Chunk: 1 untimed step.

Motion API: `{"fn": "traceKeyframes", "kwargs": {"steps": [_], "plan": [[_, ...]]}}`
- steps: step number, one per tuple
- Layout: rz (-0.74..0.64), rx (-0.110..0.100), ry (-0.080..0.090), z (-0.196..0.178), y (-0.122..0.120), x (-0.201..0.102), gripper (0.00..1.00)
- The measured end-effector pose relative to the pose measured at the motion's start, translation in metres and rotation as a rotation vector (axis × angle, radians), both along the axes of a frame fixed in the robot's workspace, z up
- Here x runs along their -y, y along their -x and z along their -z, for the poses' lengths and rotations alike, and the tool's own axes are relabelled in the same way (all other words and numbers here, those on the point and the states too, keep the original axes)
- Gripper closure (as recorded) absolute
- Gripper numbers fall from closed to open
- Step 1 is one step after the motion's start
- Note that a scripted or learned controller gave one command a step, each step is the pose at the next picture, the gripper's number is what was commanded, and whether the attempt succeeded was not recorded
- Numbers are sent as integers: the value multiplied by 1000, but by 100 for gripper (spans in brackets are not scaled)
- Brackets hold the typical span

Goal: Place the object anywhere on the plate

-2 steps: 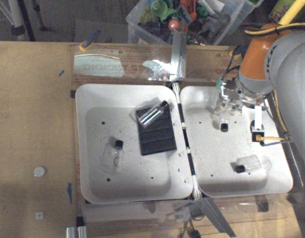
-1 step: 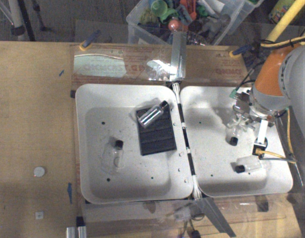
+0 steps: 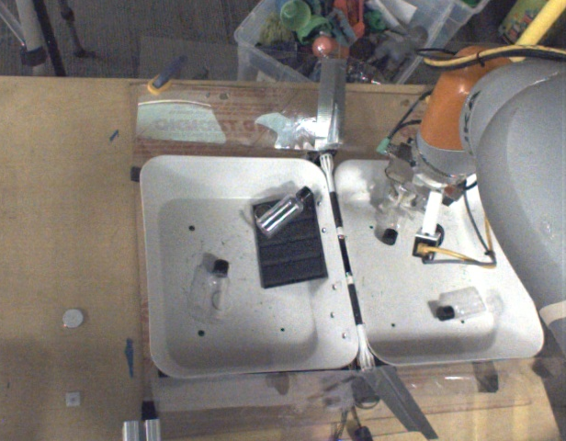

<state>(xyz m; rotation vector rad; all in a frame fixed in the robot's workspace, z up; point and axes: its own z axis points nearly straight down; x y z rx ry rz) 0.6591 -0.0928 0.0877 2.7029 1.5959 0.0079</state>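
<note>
**A bottle lies on the black plate**

A small clear bottle (image 3: pixel 281 212) with a black cap lies on its side on the plate (image 3: pixel 292 251). It rests across the plate's top edge, tilted, with its cap pointing to the top right. The plate is a dark, flat block with ridges. It lies in the left bin (image 3: pixel 164 274), close to that bin's right wall and nearer the top than the bottom.

A second bottle (image 3: pixel 212 281), also clear with a black cap, lies in the same bin. It is well apart from the plate, over toward the bin's left side.

The right bin (image 3: pixel 513 333) touches the left bin along the middle. The gripper (image 3: pixel 400 200) hangs over the right bin's top left corner. I cannot tell if it is open, closed or holding anything, because it looks pale and blurry against the white bin. Just below it there is a small black bit (image 3: pixel 387 235) that looks like a cap. I cannot tell if it sits on the bin floor or is part of something clear.

A third bottle (image 3: pixel 458 306) lies near the right bin's bottom right corner, with its black cap pointing left.

The big grey arm (image 3: pixel 517 154) comes in from the right, with its orange band (image 3: pixel 446 108) above the gripper.

Past the top edge of the bench, a clear box (image 3: pixel 274 49) holds bright toys.
</note>
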Motion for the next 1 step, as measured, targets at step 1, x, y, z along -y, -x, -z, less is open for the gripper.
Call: {"fn": "traceKeyframes", "kwargs": {"steps": [1], "plan": [[180,-6,0,-97,-8,-88,100]]}}
